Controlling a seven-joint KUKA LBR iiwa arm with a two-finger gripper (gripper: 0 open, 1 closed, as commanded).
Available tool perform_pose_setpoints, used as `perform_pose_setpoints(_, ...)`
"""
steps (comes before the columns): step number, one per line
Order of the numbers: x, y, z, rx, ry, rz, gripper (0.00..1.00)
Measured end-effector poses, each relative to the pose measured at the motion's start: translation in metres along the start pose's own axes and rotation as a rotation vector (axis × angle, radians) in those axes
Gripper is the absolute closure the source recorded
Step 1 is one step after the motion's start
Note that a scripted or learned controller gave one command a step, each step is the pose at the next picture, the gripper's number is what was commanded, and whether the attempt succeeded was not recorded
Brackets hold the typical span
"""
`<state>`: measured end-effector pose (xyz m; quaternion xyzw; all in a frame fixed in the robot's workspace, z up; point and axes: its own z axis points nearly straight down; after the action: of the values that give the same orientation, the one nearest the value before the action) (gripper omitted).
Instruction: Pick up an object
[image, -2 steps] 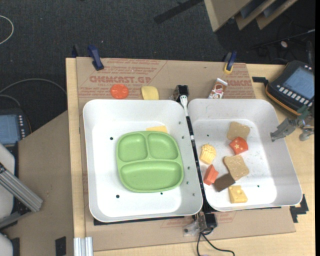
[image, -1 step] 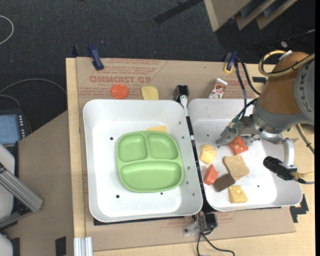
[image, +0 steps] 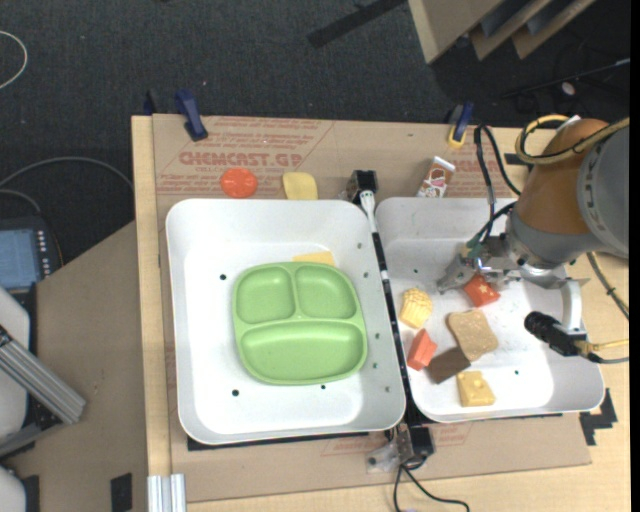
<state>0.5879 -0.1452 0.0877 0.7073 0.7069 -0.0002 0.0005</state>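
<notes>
Figure: overhead slanted view of the table (image: 160, 300), a flat sheet of brown cardboard-like board clamped at its far edge, presumably so the bins cannot shift under contact. The left bin (image: 200, 330) is a shallow, glossy white tray with rounded corners; it carries a matte green divided plate (image: 298, 323) with three compartments, and a pale yellow piece (image: 316, 258) peeks out at the plate's 12 o'clock edge. The right bin (image: 570, 385), of the same moulded white plastic, holds the candidate objects loosely scattered, probably to allow a grasp from above. The grey arm (image: 575, 205), with its orange band, reaches down over this bin's 1 o'clock area. The gripper (image: 470, 275) sits low, just beside a small red-orange block (image: 483, 293) at its 5 o'clock; how far the jaws stand apart cannot be told. Toward 6 o'clock lie a tan, bread-like slab (image: 472, 333), a dark brown bar (image: 448, 365), a red wedge (image: 422, 349), a bumpy yellow corn-like piece (image: 416, 306) and a yellow cube (image: 476, 389).
</notes>
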Motion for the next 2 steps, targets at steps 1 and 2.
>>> perform_pose_setpoints(1,0.000,0.001,-0.016,-0.008,-0.002,0.000,1.00)
perform_pose_setpoints(2,0.096,-0.019,-0.103,-0.008,0.004,-0.010,1.00)
